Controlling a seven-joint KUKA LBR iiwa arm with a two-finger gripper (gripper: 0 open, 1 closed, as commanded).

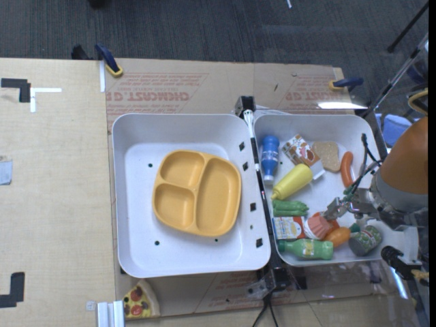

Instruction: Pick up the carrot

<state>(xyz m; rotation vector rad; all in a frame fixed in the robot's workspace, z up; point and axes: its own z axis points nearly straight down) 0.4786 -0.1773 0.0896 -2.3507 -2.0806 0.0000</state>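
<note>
The bench is being viewed by a single fixed camera from above, at a slant rather than straight down. Both white bins are being taken in together: the left bin (129, 203) near the frame's middle, the right bin (354, 125) toward the right side. The far side of the bench and a strip of dark floor (218, 12) are being shown along the top. The arm (409, 172) is being seen entering from the right, cropped by the frame.

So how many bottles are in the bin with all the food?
3. A blue bottle stands near the divider, a yellow bottle lies just below it, and a green bottle lies along the front wall. The pile may hide more.
</note>
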